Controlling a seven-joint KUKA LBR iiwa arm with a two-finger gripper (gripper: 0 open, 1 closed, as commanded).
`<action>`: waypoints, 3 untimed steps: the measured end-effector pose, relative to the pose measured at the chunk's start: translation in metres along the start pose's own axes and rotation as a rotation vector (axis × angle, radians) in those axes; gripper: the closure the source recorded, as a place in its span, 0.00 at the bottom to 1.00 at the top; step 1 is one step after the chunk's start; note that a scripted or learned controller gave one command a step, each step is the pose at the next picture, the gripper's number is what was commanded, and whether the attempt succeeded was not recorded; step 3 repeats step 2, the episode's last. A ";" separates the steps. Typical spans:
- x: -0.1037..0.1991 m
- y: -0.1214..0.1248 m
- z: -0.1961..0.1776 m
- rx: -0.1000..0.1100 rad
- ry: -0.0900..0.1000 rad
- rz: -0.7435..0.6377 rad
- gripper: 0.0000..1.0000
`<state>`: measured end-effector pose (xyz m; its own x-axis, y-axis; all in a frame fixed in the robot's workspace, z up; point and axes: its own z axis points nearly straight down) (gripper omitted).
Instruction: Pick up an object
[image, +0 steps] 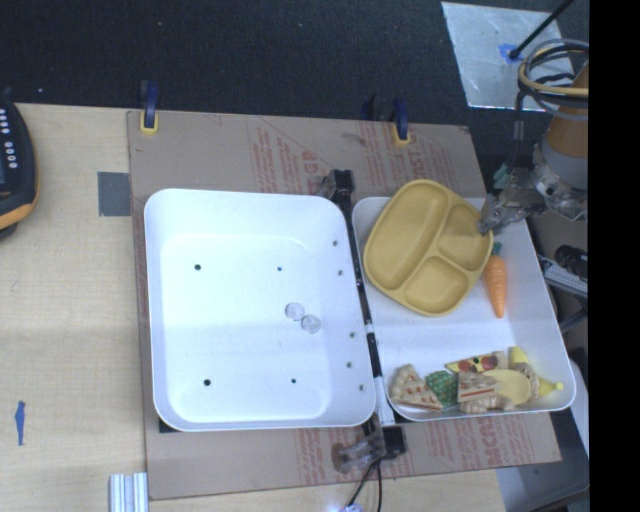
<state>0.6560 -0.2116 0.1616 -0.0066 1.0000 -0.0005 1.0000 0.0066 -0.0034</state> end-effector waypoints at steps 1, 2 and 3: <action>0.000 0.000 0.017 0.002 -0.001 -0.001 1.00; -0.001 0.000 -0.005 -0.002 -0.001 0.000 1.00; -0.001 0.000 -0.005 -0.002 -0.001 0.000 1.00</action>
